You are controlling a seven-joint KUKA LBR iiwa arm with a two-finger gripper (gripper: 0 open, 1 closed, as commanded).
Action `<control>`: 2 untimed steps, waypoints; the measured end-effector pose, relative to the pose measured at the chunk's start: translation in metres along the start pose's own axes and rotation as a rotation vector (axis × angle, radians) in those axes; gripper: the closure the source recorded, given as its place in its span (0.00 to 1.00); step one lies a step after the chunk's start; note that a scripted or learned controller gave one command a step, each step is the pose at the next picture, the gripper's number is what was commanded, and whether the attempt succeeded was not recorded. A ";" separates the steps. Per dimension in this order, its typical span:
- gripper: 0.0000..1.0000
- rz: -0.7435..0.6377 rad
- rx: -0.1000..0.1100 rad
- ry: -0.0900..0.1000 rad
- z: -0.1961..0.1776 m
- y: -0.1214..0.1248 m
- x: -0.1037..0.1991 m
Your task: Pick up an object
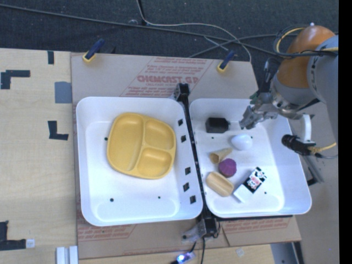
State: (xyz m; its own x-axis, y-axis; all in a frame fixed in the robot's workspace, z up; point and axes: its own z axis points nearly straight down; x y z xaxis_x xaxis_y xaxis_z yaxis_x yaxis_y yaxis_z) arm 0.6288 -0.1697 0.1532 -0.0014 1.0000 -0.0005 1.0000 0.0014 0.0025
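Above the right-hand white bin (pixel 275 164), the grey two-finger gripper (pixel 247 120) hangs near its far edge, its opening impossible to judge, just above the smooth white egg-shaped object (pixel 241 142), whose rounded surface could likely squirt sideways from a slightly off-centre pinch.

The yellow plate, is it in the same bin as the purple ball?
No, the yellow plate lies alone in the left bin, while the purple ball sits in the right bin.

glossy yellow plastic plate (pixel 141 146) (moulded), smooth white bins (pixel 88 164)
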 end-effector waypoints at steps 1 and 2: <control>1.00 0.000 0.000 0.000 -0.053 0.001 0.000; 1.00 -0.003 0.004 0.001 -0.048 -0.009 0.048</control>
State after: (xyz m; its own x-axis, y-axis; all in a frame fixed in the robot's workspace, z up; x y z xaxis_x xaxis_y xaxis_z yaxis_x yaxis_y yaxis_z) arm 0.6197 -0.1215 0.2012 -0.0048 1.0000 0.0005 1.0000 0.0048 -0.0018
